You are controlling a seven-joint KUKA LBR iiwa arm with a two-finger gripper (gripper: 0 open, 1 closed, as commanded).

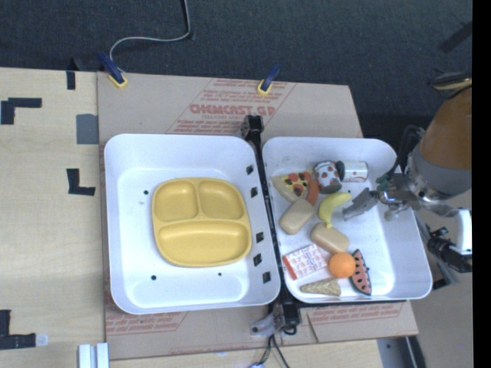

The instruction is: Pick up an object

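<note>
Camera view: banana [333,205] just left of tool [359,205], perhaps touching.

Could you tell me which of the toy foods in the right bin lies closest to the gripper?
The yellow banana: its upper tip sits just left of the gripper, while the orange, watermelon slice and pizza slice lie farther off.

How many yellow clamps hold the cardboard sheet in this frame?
2. One yellow clamp sits at the cardboard sheet's far-left corner; the other is on its far edge, above the gap between the bins. More could be hidden elsewhere.
</note>
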